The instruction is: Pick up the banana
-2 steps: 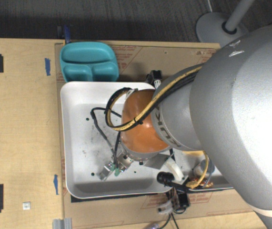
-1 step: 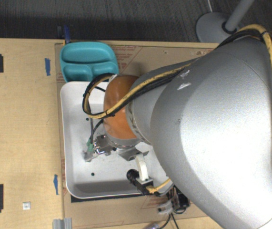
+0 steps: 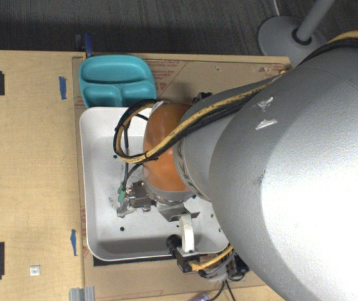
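My grey arm with its orange band [image 3: 163,149] reaches in from the right and hangs low over the white bin [image 3: 98,168], covering most of it. Below the band, metal wrist and gripper hardware [image 3: 130,200] points down toward the bin floor at its left middle. Black and yellow cables [image 3: 128,137] loop around the wrist. The arm hides whatever lies under it in the bin.
A teal plastic tray [image 3: 117,81] sits just beyond the bin's far edge. The bench top [image 3: 28,168] to the left is tan board with black marks and blue tape tabs. A grey round stand base [image 3: 285,35] is at the top right.
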{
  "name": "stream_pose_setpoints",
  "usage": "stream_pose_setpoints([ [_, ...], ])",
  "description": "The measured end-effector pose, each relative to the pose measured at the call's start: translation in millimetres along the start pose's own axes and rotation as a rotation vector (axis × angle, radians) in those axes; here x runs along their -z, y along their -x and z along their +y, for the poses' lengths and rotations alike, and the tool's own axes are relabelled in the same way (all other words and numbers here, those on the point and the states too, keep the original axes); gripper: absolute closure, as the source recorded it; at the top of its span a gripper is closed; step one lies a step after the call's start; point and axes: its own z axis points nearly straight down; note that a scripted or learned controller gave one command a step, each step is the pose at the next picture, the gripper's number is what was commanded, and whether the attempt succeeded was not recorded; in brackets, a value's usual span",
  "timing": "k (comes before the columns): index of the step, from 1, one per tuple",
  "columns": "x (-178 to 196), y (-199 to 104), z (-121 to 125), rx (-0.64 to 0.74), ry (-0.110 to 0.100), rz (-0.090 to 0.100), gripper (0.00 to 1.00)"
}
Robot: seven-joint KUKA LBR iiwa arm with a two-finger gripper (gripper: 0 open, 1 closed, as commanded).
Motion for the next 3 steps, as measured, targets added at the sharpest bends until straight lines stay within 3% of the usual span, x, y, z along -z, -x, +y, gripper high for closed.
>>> stream_pose_setpoints([
  [1,-22,-1,0,-0.356,0.0,0.0,0.0],
  [2,169,66,-7,-0.196,0.003,0.0,0.0],
  [3,11,48,-5,0.021,0.002,0.0,0.0],
])
